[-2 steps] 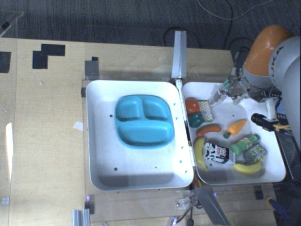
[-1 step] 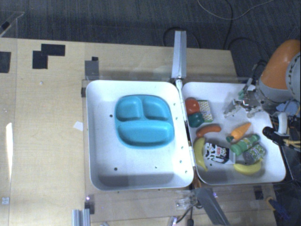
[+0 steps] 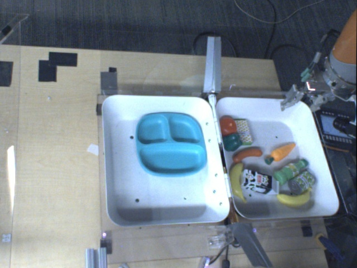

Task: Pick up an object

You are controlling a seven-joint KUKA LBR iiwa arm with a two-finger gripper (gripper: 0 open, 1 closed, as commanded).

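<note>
Gripper (image 3: pixel 294 97) hung above the rim of the right bin (image 3: pixel 330 190), at that bin's one o'clock corner, with nothing seen in it. Could not tell whether released or clenched.

Lay heaped in the right bin, toy groceries: tomato (image 3: pixel 227 125) and checked packet (image 3: pixel 243 130) at eleven o'clock, touching; dark green vegetable (image 3: pixel 231 142) and sausage (image 3: pixel 247 153) just below them. Sat alone near the bin's centre, slightly toward three o'clock, carrot (image 3: pixel 283 151), apart from its neighbours. Crowded together from six to four o'clock: banana (image 3: pixel 237 181), cow-print carton (image 3: pixel 257 182), green bottle (image 3: pixel 290 172), a second banana (image 3: pixel 294 199). Rested in the left bin (image 3: pixel 111 166), a blue divided plate (image 3: pixel 170 142).

Judged the carrot the easiest pick: probably light hollow plastic, stiff, smooth and apt to slip or roll. Best taken across its thick orange middle, square to its length, not at the tapered tip or the green top. Judged the banana and carton harder, being pressed together. Plate broad and shallow, poor for a narrow two-finger grip except at its rim.
</note>
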